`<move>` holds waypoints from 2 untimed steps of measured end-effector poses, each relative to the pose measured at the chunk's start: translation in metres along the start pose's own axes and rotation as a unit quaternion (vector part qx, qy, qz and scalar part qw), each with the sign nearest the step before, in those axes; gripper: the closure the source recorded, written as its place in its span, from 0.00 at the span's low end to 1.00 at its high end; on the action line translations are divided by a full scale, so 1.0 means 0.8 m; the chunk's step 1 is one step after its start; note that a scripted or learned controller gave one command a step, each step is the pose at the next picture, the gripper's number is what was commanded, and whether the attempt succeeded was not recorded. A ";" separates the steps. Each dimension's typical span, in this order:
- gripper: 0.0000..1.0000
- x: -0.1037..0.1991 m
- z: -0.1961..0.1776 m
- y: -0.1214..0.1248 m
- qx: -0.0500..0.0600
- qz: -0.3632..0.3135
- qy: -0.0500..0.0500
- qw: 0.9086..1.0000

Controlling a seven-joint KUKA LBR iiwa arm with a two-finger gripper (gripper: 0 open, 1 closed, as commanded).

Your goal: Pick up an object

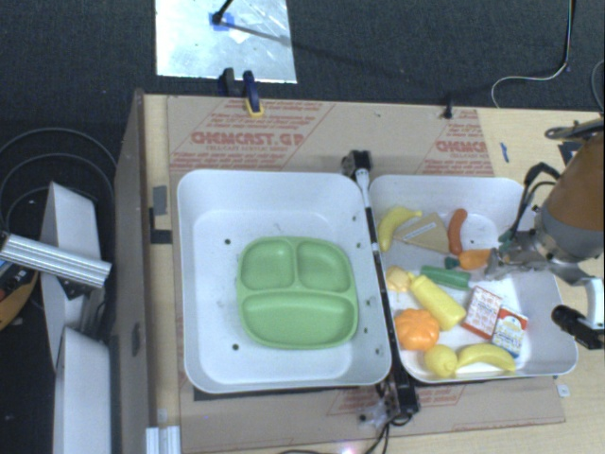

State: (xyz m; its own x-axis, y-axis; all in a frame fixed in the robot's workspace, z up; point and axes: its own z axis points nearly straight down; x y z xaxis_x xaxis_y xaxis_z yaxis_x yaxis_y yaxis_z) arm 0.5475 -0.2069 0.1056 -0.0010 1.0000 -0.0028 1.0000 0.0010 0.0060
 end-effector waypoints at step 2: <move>0.00 0.026 -0.093 0.018 0.002 -0.001 0.001 1.000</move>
State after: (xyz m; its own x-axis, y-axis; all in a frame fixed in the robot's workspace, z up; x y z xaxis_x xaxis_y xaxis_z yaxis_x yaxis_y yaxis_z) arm 0.5613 -0.1858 0.1803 -0.0034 1.0000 -0.0007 1.0000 0.0034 0.0026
